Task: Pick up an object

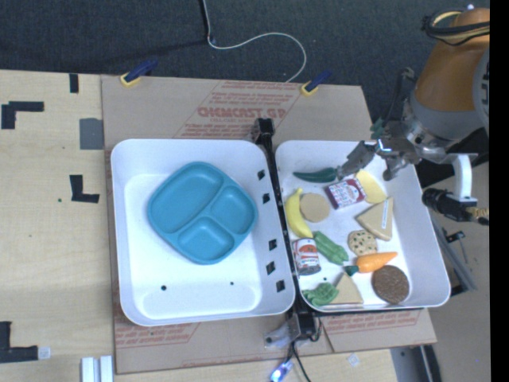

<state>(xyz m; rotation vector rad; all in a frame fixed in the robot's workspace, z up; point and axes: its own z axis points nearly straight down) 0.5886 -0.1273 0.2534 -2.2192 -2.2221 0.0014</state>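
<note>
The right bin [433, 237] holds several toy foods: a green chili [316, 173], a dark red packet [343, 192], a yellow piece [371, 186], a banana [296, 214], a tan disc [315, 207], a pale wedge [378, 220], a chip cookie [362, 241], a carrot [374, 261] and a brown disc [390, 283]. My gripper [372, 165] hangs over the back of this bin, just above the packet and the yellow piece. Its fingers [354, 162] are spread open and nothing sits between them.
A blue divided plate [202, 212] lies in the left bin [127, 237]. A small can [307, 255], a green pickle [330, 247] and a leafy piece [320, 294] crowd the right bin's front left. A black divider [274, 205] separates the bins. A white cable [262, 40] lies behind.
</note>
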